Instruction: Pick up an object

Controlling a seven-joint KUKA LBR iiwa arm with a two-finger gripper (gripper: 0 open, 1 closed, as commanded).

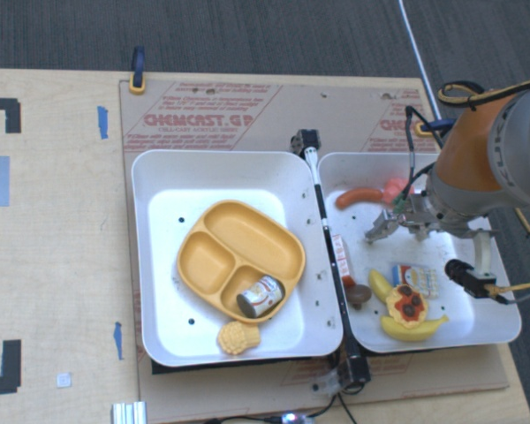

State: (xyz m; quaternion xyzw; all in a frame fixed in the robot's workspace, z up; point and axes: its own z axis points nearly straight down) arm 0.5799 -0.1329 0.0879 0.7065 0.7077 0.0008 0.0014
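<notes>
While the claw (pixel 382 230), its spread impossible to tell, hangs over bare floor, it may close on nothing, the sausage (pixel 360 197) lying at eleven o'clock.

The thick, rounded grey metal arm (pixel 519 153) is wearing a broad orange band (pixel 471 153) above its wrist. Thin black and yellow cables (pixel 459 91) are looping beside it (one blue strand too), while the small silvery two-finger gripper (pixel 380 230) is showing bare metal.

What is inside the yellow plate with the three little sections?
A small can lies on its side in one section of the yellow plate, the one nearest the camera. The other two sections look bare. Whatever is under the can is covered.
</notes>
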